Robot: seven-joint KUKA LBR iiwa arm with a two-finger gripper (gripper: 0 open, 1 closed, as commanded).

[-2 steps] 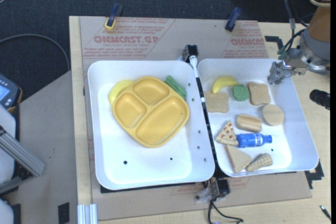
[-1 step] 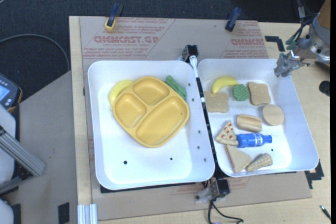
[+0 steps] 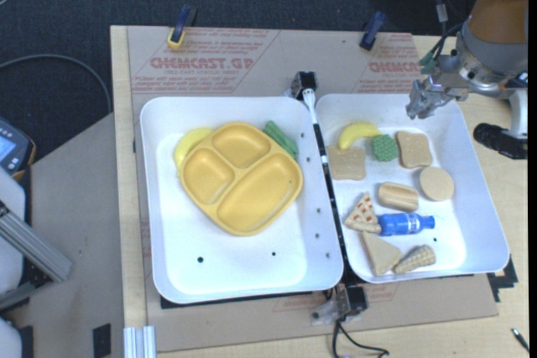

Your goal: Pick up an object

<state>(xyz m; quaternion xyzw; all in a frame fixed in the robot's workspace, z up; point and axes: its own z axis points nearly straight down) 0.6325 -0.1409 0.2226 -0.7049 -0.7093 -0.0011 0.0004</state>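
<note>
1. Bins: two, the left bin point(image 3: 168, 247) and the right bin point(image 3: 478, 205).
2. Left of the divider point(image 3: 319, 172): one yellow tray point(image 3: 241, 178), one yellow piece point(image 3: 186, 145) and one green piece point(image 3: 281, 138), both partly under it.
3. Right of the divider: one banana point(image 3: 358, 132), one green ball point(image 3: 385, 147), two toast slices point(image 3: 346, 163) point(image 3: 414, 149), one round biscuit point(image 3: 436, 184), one bun point(image 3: 398, 196), one pizza slice point(image 3: 363, 215), one blue bottle point(image 3: 404, 224), one sandwich wedge point(image 3: 379, 251), one cone point(image 3: 415, 259).

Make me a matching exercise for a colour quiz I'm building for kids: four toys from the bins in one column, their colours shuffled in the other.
Things:
1. divided plate
2. bottle
3. broccoli piece
4. round cracker

Colours:
A. green
B. tan
C. yellow
D. blue

Pairs: 1-C, 2-D, 3-A, 4-B
</note>
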